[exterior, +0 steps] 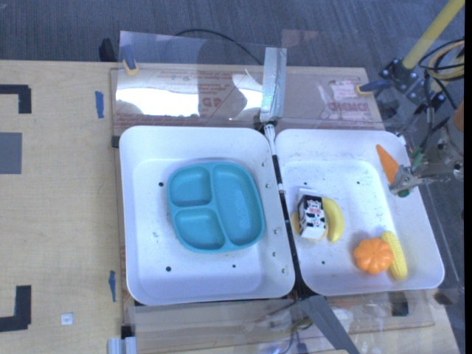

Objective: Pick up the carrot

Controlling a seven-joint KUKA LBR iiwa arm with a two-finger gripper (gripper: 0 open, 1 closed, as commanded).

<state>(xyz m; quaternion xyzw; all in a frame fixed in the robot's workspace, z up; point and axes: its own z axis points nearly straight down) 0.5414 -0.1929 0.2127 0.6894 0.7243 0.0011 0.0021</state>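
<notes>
though half hidden, carrot [386, 161] slanted, tip toward bin's [346, 147] far edge

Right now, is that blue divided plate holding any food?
No. The blue plate lies flat in the left bin with all three compartments bare; the toy foods sit in the right bin.

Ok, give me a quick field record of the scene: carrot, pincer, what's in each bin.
carrot: orange, on the right bin's right rim, tip pointing up-left
pincer: at the carrot's lower end, right edge of the right bin; contact unclear
right bin contents: milk carton, banana, orange pumpkin, corn cob
left bin: holds a blue divided plate
</notes>
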